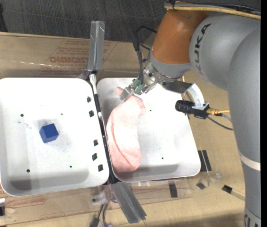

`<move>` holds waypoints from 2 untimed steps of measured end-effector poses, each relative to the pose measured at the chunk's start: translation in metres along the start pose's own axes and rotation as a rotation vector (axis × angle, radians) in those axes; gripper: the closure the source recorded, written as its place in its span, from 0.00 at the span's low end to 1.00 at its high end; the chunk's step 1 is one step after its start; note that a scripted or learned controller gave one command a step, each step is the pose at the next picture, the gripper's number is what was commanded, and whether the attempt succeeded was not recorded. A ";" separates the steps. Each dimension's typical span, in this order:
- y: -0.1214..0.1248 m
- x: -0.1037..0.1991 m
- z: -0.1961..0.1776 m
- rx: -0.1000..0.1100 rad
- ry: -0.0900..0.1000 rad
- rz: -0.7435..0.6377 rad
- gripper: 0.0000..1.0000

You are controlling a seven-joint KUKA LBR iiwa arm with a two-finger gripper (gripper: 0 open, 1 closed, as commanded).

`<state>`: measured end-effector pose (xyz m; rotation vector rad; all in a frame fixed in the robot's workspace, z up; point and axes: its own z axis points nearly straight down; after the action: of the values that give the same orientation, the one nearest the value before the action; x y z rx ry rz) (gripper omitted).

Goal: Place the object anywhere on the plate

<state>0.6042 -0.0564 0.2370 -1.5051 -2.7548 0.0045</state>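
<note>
A small blue cube point(49, 132) lies on the floor of the left bin point(10, 93), left of its middle. A pink plate point(124, 134) sits in the right bin point(181, 145), along its left wall, long and slanted from the far end toward the near one. My gripper point(136, 86) hangs low over the plate's far end, near the right bin's back left corner. The wrist and orange band above hide most of it. It is far from the cube, across the divider between the bins.
The grey arm point(228, 56) covers the back right of the right bin and the bench beyond it. A black cable plug point(190, 108) juts over that bin's right side. Black clips point(95, 136) line the seam between the bins.
</note>
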 end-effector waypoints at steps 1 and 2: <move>0.035 0.044 0.009 0.000 0.001 -0.407 1.00; 0.070 0.072 0.002 -0.003 -0.004 -0.811 1.00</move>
<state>0.6242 0.0419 0.2352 -0.2969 -3.1287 0.0013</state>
